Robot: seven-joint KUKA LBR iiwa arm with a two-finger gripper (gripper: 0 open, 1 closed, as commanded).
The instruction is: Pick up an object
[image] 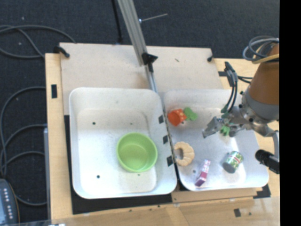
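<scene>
Desk [108, 62]: one pale wooden top carrying two shallow white bins side by side, standing on dark carpet
Bins: two; the left bin [84, 107] and the right bin [254, 171] touch along their inner walls near the desk's middle
Left bin contents: one thing, a lime green bowl [137, 151], upright, in the corner nearest the desk's front edge and the shared wall
Right bin contents: four loose things
Orange and green toy [181, 116]: one, an orange body with a green piece at its right, lying near the shared wall toward the desk's back edge
Ring-shaped toy [184, 153]: one, tan and doughnut-like, just beside the shared wall, midway down the bin
Pink and white packet [203, 173]: one, slim, lying near the bin's front edge, right of the ring
Silver and green can [232, 161]: one, small, lying on its side toward the bin's front right corner
Arm [264, 86]: one, grey with an orange band, reaching in over the desk's right edge
Tool [217, 127]: one, low over the right bin's middle, between the orange toy and the can; whether its jaws are apart or closed cannot be told, and nothing is plainly seen between them; a bit of green shows at the wrist beside it
Mast [134, 27]: one grey metal rail rising from the desk's back edge
Cables: several dark loops on the carpet off the desk's left edge
</scene>
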